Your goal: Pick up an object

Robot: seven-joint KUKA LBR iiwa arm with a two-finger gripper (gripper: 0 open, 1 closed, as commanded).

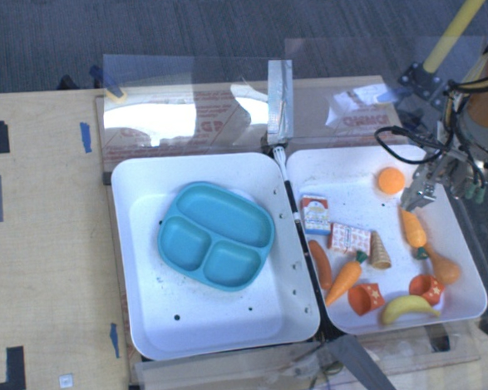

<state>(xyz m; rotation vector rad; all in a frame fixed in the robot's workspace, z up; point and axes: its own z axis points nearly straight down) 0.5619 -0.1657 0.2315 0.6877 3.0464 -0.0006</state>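
My gripper [419, 193] hangs over the right side of the right bin [472, 299], just right of an orange ball [390, 180] and right above an orange oblong piece [413, 228]. Nothing shows held in it. Toy foods lie in this bin: a small white and red box [314, 212], a patterned box [349, 238], a red sausage [320, 262], a carrot [342, 281], an ice cream cone [379, 250], a red cup [365, 298], a banana [410, 307], a red pepper [425, 287] and an orange squash [443, 268].
The left bin [143, 305] holds a blue divided plate [217, 234]. A metal divider post [280, 100] stands behind the seam between the bins. Cables [407, 141] trail from the wrist over the right bin's far corner.
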